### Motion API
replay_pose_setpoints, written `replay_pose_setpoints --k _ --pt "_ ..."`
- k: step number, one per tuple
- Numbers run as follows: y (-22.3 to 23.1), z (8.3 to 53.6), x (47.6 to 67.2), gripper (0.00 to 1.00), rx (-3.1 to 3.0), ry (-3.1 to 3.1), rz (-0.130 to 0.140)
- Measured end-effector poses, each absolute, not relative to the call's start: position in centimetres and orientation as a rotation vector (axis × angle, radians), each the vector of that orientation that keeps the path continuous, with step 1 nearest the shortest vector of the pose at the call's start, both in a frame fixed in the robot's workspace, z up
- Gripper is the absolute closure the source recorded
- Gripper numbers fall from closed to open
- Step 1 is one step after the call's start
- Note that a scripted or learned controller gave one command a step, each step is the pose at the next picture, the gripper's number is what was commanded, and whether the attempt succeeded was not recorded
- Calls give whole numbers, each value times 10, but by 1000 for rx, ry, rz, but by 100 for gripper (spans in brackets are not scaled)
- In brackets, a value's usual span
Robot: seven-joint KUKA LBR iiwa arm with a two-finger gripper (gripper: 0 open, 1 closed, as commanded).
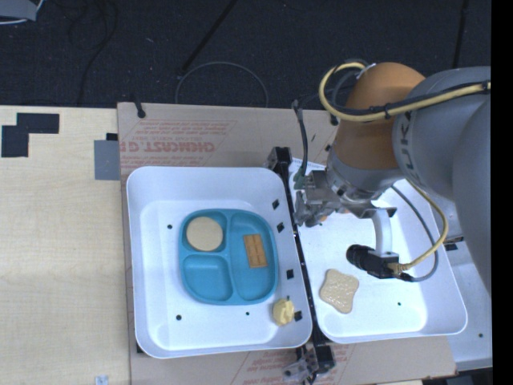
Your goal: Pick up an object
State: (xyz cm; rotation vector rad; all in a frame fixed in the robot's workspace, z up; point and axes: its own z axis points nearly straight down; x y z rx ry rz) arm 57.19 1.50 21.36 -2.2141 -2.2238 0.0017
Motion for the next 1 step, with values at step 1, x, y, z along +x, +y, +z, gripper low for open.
replay_pose_setpoints --k 1 --pt "68 209 580 100 -2214 -2224 2"
